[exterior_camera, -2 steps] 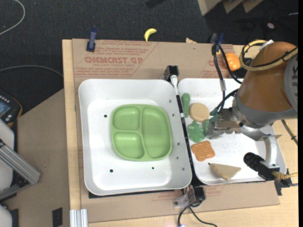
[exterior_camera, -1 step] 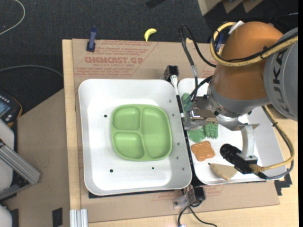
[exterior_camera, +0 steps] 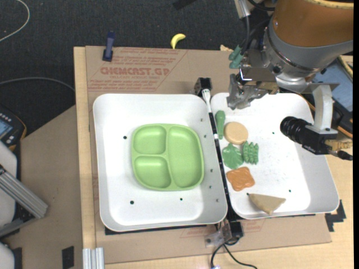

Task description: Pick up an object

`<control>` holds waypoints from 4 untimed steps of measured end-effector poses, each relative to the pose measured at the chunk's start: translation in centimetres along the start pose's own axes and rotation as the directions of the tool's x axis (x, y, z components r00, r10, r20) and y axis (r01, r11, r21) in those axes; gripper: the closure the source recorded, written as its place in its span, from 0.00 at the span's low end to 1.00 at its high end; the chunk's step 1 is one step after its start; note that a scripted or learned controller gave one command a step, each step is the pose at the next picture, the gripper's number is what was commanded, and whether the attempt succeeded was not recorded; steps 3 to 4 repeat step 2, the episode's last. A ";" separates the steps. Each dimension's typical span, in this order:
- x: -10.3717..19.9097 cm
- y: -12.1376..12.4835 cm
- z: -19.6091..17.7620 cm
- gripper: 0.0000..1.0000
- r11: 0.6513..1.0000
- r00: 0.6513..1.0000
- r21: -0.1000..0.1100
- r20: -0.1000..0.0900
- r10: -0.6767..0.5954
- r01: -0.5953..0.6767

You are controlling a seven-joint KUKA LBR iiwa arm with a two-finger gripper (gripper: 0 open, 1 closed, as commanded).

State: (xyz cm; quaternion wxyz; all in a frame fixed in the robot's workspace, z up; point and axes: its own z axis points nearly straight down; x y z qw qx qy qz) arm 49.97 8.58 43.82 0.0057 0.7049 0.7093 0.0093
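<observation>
**Gripper over right bin, upper left corner**

Gripper (exterior_camera: 240, 101) above right bin (exterior_camera: 291, 167); finger state impossible to tell. Green pod (exterior_camera: 220, 118) just below, long axis vertical. Tan wedge (exterior_camera: 267, 202) lower down, tip pointing left. Wrist hides bin's far rim.

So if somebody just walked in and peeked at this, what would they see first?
Probably the big green divided plate, lying in the middle of the left white bin. Next, the robot arm with its orange band, looming over the top right, its hand hanging above the far edge of the right bin. Then the small toy foods bunched along that bin's left side: a tan round piece, a green leafy piece and an orange piece.
</observation>
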 end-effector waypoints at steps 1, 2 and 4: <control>2.9 -2.3 18.4 1.00 0.999 1.000 0.040 0.008 0.005 -0.006; 1.7 -1.9 1.7 1.00 1.000 1.000 0.001 0.000 0.005 -0.005; 1.7 -1.9 1.7 1.00 1.000 1.000 0.001 0.000 0.005 -0.005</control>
